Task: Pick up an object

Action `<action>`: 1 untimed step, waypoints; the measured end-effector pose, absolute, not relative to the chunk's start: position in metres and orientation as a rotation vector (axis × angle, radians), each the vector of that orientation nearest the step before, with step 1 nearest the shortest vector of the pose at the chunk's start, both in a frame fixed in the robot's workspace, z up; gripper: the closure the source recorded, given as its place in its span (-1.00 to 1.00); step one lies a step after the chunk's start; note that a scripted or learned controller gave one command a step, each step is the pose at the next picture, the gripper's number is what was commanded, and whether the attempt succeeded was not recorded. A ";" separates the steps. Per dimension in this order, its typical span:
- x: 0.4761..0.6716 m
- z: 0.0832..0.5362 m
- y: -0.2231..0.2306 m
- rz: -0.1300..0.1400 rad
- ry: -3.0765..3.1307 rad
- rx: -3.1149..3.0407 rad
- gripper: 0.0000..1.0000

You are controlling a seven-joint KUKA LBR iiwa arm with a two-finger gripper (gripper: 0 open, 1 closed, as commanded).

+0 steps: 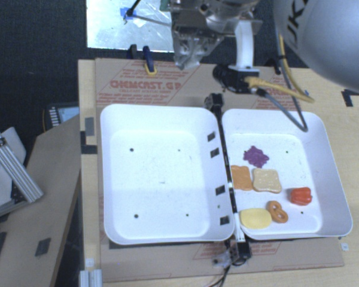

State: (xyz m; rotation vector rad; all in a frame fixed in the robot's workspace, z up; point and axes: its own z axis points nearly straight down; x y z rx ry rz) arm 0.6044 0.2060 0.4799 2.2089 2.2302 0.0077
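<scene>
Several small food-like items lie in the right bin (323, 154): a purple grape bunch (255, 156), an orange slab (242, 177), a slice of toast (267, 180), a red pepper (300, 195), a pretzel (277, 211) and a yellow lemon-like piece (255, 219). My gripper (187, 55) hangs high above the back edge of the bench, beyond the left bin (116, 160). It is far from all the items, and nothing shows between its fingers.
A cardboard sheet (143, 85) with red print lies under both bins. Black clips (215, 103) run along the seam between the bins. Yellow and grey cables (287, 94) trail over the right bin's back edge. An aluminium rail (9, 160) stands at the left.
</scene>
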 end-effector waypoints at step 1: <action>0.541 0.501 0.132 0.008 2.215 2.222 1.00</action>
